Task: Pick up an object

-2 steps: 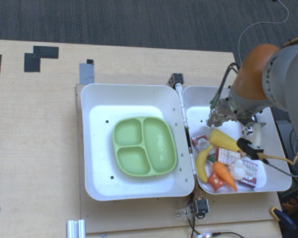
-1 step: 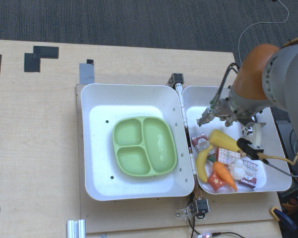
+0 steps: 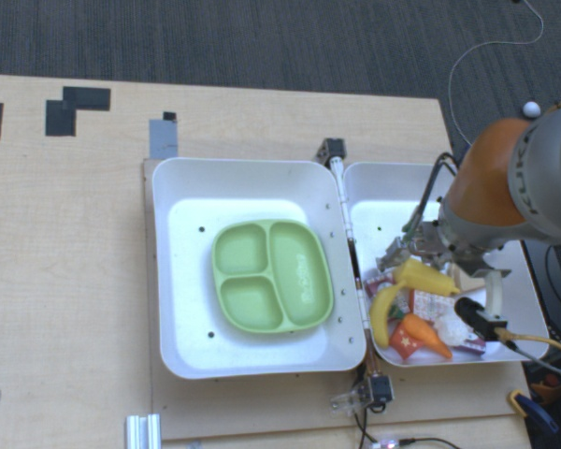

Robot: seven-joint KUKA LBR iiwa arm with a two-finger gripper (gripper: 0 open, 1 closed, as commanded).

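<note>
The gripper [image 3: 421, 251], finger state impossible to tell, hangs just above 1 toy banana [image 3: 385, 309], likely light, smooth and slippery, best pinched across its middle.

No readable text anywhere on the bench. The white packet [image 3: 434, 304] in the right bin [image 3: 383, 190], lying among the toy food, shows a patch of red print, but it is too small and blurred to make out any letters. The black squares [image 3: 75, 108] on the far left of the bench [image 3: 65, 279] carry no marks or numbers.
</note>
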